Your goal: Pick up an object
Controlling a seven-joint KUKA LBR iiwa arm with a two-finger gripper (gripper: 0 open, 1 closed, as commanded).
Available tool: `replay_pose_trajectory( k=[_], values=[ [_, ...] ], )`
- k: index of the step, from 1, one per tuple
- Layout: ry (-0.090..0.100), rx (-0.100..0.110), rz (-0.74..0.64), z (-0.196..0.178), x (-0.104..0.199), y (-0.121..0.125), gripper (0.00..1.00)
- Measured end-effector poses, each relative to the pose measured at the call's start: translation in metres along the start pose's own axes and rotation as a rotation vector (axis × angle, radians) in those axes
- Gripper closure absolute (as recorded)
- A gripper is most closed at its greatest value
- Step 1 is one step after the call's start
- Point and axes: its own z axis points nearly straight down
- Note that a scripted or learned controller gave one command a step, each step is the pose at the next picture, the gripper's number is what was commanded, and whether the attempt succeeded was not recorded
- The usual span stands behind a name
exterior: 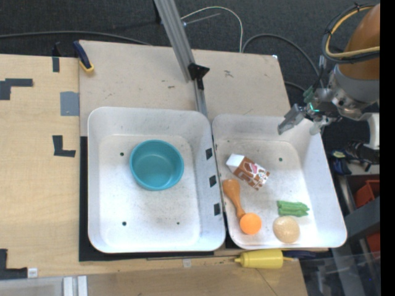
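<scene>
1. Broadly, the bench spreads well left of the fingers, and its bare top beyond the two bins gives open room on that side.
2. The left bin lies well to the left of the fingers, its rim touching the right bin's rim along the middle; it holds a teal bowl, upright, with bare floor all round it.
3. The right bin lies just below and left of the fingers, which hang over its far right corner rim; the far half of its floor, nearest the fingers, is bare.
4. The gripper sits at that corner with its fingers slightly apart and nothing between them.
5. Toward the near end of the right bin, well apart from the fingers, lie a small brown and white carton, a wooden pestle-like stick touching an orange ball, a green leafy piece and a beige round piece.
6. A yellow bottle lies outside the right bin's near rim, farthest from the fingers.
</scene>
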Motion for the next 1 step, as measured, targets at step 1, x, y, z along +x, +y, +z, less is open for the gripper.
replay_pose_trajectory(
  k=[1],
  values=[
    [0.000, 0.007, 0.001, 0.0643, 0.0006, -0.0048, 0.00]
  ],
)
